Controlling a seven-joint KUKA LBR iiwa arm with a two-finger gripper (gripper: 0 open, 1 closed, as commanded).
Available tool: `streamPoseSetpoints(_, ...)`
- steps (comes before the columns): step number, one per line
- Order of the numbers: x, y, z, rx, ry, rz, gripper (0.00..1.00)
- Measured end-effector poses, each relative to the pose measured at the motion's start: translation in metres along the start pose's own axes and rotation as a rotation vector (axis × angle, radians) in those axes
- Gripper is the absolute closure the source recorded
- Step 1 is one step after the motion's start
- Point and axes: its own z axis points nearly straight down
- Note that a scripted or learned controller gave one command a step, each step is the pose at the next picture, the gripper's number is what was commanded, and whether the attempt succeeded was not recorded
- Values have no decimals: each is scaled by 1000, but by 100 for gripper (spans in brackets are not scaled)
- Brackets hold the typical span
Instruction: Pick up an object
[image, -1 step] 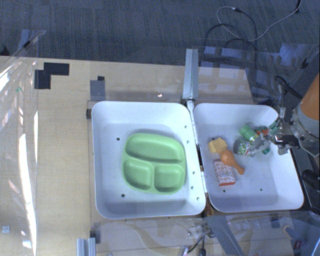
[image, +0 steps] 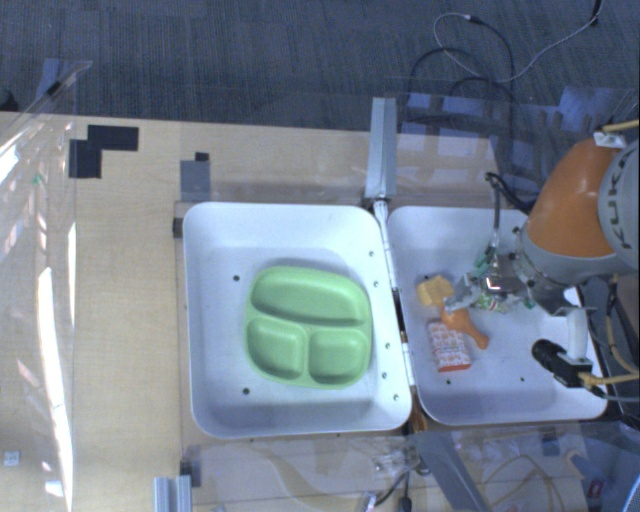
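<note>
Three small things lie in the right bin (image: 520, 400). A yellow chunk (image: 434, 290) sits near the bin's left wall. An orange, carrot-like piece (image: 466, 325) lies just right of it and below. A red and white packet (image: 449, 347) rests at the front of that group. My gripper (image: 478, 296) hangs low over the bin, right above the upper end of the orange piece and just right of the yellow chunk. Whether it touches either one is hidden by the wrist.
The left bin (image: 215, 400) holds a green divided plate (image: 308, 326) with three compartments. A metal divider (image: 381, 150) runs between the bins at the back. The arm's orange band (image: 575, 205) looms over the right bin's far right corner.
</note>
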Motion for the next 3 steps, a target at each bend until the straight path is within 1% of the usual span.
streamPoseSetpoints(1,4,-9,52,-21,1,-44,0)
streamPoseSetpoints(2,6,-6,40,-29,1,-47,100)
streamPoseSetpoints(3,68,16,-78,-3,0,-29,100)
